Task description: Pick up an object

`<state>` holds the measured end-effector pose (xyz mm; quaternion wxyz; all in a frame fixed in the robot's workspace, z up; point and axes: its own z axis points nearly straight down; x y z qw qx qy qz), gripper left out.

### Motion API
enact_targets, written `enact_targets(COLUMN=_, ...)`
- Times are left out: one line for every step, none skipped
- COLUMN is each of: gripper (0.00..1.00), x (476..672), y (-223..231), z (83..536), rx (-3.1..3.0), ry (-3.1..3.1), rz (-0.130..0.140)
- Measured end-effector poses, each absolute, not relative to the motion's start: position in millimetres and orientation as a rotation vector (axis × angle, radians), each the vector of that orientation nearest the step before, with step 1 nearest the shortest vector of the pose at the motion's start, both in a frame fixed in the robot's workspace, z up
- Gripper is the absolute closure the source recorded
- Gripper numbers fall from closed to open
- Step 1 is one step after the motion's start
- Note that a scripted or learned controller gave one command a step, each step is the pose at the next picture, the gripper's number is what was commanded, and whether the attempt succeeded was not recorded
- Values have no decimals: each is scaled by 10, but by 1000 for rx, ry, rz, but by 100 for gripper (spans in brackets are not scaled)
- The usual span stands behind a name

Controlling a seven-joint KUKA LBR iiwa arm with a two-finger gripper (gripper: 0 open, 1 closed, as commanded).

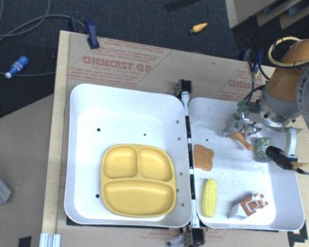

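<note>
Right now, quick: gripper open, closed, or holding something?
Gripper: low in the right bin, at its far end, beside an orange piece; open or closed cannot be told, and no grasp shows.

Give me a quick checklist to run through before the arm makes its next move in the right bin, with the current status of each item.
1. Gripper is over the right bin: ok, at its far end.
2. Something held in the gripper: cannot tell; a small orange piece lies right under it, but a grasp is not clear.
3. Green can is clear of the gripper: not ok, it sits close beside it.
4. Other targets free to reach: ok; the brown patty, corn cob and orange-and-white block lie apart in the near half.
5. Yellow divided plate out of the way: ok, it is in the left bin.
</note>
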<state>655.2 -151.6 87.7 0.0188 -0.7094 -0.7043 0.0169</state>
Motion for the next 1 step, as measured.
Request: enact_targets(gripper=100, x=6437, y=-673, z=1923, rx=-2216, ry=-2235, rz=-16)
